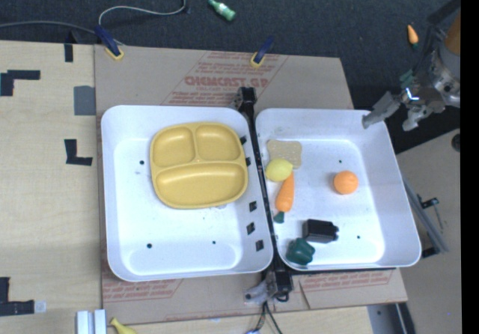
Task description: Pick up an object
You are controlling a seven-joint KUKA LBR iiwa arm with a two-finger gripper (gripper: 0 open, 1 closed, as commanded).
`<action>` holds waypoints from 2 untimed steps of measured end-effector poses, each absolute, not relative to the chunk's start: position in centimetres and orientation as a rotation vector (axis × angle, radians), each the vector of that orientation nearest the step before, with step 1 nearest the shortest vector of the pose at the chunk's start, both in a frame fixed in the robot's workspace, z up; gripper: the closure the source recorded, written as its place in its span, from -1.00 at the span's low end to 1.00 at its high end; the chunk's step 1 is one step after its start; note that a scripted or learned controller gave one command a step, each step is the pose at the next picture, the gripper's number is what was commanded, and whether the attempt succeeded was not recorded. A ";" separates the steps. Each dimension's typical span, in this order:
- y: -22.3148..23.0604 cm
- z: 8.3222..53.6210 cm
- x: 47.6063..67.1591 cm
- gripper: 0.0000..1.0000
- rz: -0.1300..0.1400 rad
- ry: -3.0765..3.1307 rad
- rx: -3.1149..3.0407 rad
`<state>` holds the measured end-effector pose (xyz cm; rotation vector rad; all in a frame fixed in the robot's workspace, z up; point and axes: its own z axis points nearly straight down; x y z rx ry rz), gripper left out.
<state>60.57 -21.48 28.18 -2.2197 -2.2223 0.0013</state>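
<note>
The right bin (389, 175) holds several items: an orange ball (345, 182), a yellow lemon (278, 170), an orange carrot (285, 192), a pale tan slice (287, 150), a black block (320, 231) and a dark green piece (301, 251). My gripper (392, 118) hangs above the bin's far right corner, at the rim, up and to the right of the orange ball. Its fingers are spread open with nothing between them.
The left bin (120, 198) carries a yellow divided plate (200, 163). A black divider (254, 168) runs between the bins. Both bins rest on cardboard (217, 82) with clamps at its far edge. A small green bottle (222, 9) lies on the dark floor beyond.
</note>
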 end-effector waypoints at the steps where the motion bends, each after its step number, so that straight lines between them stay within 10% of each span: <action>1: -20.3 17.7 66.7 -1.00 0.003 -2.222 -2.218; 2: -16.5 8.9 67.0 -1.00 -0.003 -2.226 -2.222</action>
